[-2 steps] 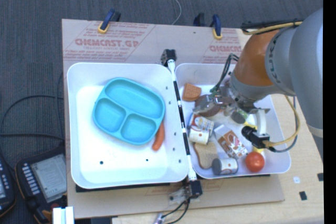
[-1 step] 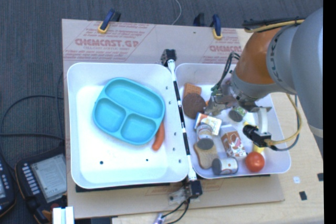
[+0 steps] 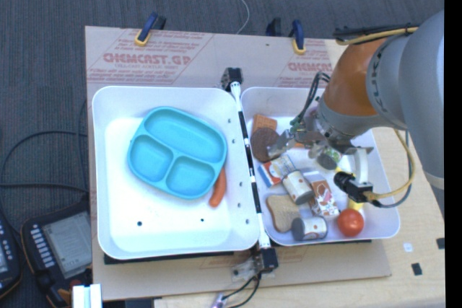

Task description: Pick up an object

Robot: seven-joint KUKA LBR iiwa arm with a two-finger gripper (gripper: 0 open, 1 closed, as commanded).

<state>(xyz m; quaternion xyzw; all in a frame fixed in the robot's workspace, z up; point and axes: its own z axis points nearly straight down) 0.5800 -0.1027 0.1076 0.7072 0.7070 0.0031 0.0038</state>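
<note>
1. Way off to the gripper's left sits the left bin (image 3: 108, 177) with a blue divided plate (image 3: 177, 153) and an orange carrot (image 3: 218, 189) leaning against the plate's lower right edge. Nothing else is near that carrot, so I'd guess it's the easiest grab on the bench, but the arm isn't over there

2. The gripper (image 3: 317, 144) is low over the right bin (image 3: 386, 223), in the upper half of the pile. I honestly can't tell how far it's open or whether it has anything, the wrist and cables cover that bit

3. Just left of the gripper there's a brown round thing (image 3: 265, 137), looks like a cookie or a patty, too blurry to call

4. Below the gripper, toward the camera: a small can (image 3: 297, 186), a bread slice (image 3: 283, 210), another little can (image 3: 309, 229) and a red tomato (image 3: 351, 222). They're packed touching each other, so my take is go straight down on one piece with a gap either side, and lift slowly so the neighbours don't drag along

5. Whatever lies directly under the wrist is hidden, and the arm's big grey and orange body (image 3: 382, 79) cuts off the bin's upper right corner
</note>
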